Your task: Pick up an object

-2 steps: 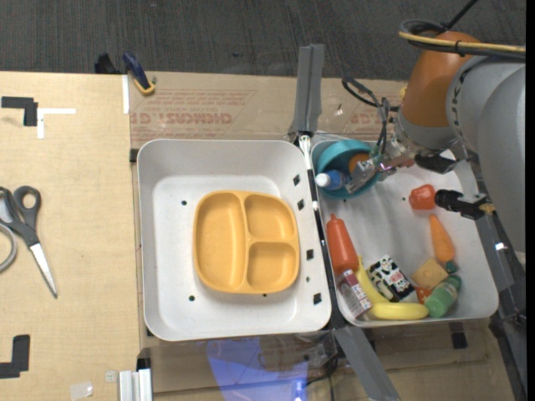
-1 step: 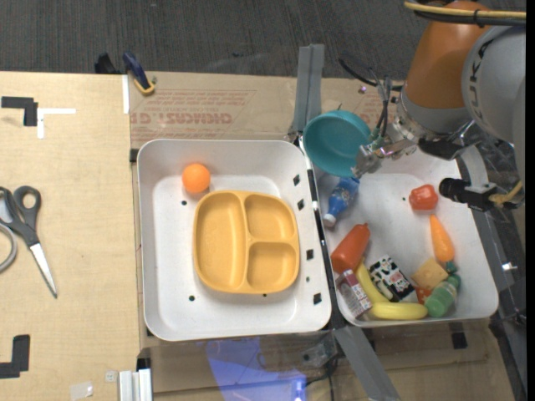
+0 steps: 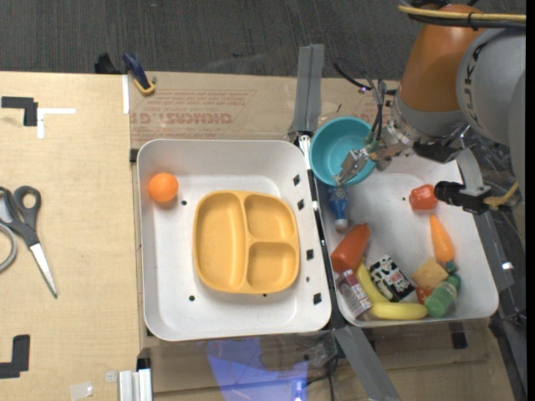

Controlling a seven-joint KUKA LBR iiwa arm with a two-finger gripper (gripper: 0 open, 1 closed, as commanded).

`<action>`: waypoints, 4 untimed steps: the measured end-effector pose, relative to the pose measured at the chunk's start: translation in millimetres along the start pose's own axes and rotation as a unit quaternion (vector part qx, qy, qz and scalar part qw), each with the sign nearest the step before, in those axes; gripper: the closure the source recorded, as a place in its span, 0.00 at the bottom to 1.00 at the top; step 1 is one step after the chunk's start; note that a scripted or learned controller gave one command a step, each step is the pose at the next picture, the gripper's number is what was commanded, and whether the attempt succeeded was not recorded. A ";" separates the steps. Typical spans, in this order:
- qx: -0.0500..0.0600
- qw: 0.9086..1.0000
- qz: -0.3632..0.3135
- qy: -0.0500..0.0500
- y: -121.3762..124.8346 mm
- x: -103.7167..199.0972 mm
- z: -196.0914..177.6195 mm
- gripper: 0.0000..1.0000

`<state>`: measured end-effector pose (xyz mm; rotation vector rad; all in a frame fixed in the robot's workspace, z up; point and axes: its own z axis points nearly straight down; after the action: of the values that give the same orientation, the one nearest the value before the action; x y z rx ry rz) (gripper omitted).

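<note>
Item: teal bowl (image 3: 336, 147), at the far left corner of the right bin (image 3: 478, 301), tilted up against the rim beside the divide between the two bins. My gripper (image 3: 354, 164) sits at the bowl's right edge, a metal fingertip overlapping its rim; whether my jaws are parted or closed, or have any grip on the bowl, I cannot tell from this angle.

Right bin, further contents: small blue-capped bottle (image 3: 338, 208) just below the bowl; red-orange pepper-like piece (image 3: 350, 247) at the left wall; banana (image 3: 389, 302) along the near side; black-and-white packet (image 3: 389, 277) above it; a small wrapped packet (image 3: 353, 294) at the near left corner; carrot (image 3: 441, 240) toward the right; small red item (image 3: 423, 196) above the carrot; yellow block (image 3: 430, 272) and green item (image 3: 444, 297) in the near right corner.

Left bin (image 3: 159, 299): yellow divided plate (image 3: 247, 241), three compartments, central; orange ball (image 3: 163, 187) near the far left corner.

Bench, left: scissors (image 3: 30, 232).
</note>
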<state>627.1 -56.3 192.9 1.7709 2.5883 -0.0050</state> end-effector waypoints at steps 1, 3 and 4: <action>0.001 0.999 0.039 0.002 13.0 -52.2 61.3 0.00; -0.006 1.000 0.022 0.003 -54.8 -94.9 94.8 0.00; -0.006 1.000 0.022 0.003 -54.7 -94.9 94.8 0.00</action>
<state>610.7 -165.2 98.7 1.8261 2.5478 0.0158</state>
